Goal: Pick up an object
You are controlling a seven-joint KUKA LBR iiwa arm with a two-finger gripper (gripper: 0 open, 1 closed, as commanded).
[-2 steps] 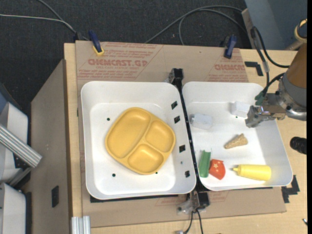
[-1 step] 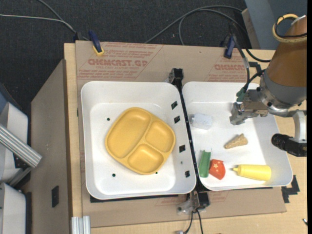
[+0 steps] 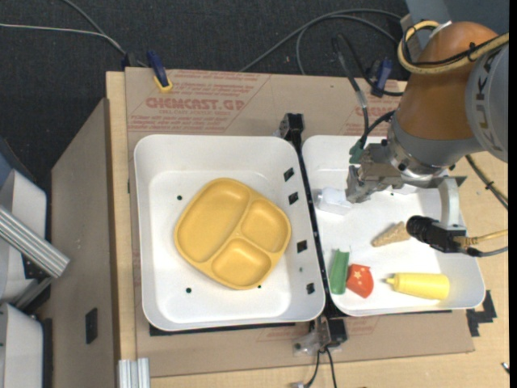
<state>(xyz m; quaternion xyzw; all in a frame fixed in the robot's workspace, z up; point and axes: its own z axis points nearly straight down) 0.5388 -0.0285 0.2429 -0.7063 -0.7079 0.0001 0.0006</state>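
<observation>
My gripper (image 3: pixel 358 191) hangs low over the upper left part of the right bin (image 3: pixel 339 153). Just left of and below it a small pale, whitish object (image 3: pixel 332 201) lies on the bin floor near the dividing wall; I cannot see whether the gripper touches it. A tan wedge-shaped piece (image 3: pixel 390 234) lies to the lower right of the gripper. Along the bin's front edge sit a green stick-shaped object (image 3: pixel 338 271), a red pepper-like object (image 3: pixel 360 280) and a yellow squeeze bottle (image 3: pixel 419 284) on its side.
The left bin (image 3: pixel 153 217) holds a yellow divided plate (image 3: pixel 233 233) in its middle. Both bins rest on a cardboard sheet (image 3: pixel 202 95). Cables run across the dark floor behind, and a blue clamp (image 3: pixel 159 73) grips the cardboard's back edge.
</observation>
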